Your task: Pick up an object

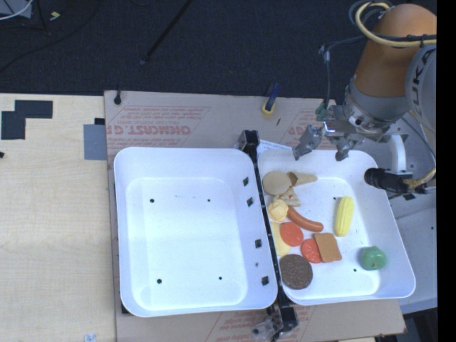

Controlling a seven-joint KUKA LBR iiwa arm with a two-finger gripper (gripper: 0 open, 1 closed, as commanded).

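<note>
Two shallow white plastic bins sit side by side on the counter: the left bin (142, 191) at frame centre, the right bin (399, 262) at lower right. The grey-and-orange arm's gripper (328, 145) hangs over the right bin's upper edge, fingers apart, nothing between them. Judgement: the pick is not yet begun; descent, grasp and lift remain. Counted in the right bin: one yellow corn cob (343, 215), one dark brown round patty (295, 271), one green apple (372, 258), one orange sausage (305, 220).

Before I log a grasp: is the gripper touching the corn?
Apart. The camera view shows the gripper up at the bin's far rim, with bare white floor between it and the corn.
</note>
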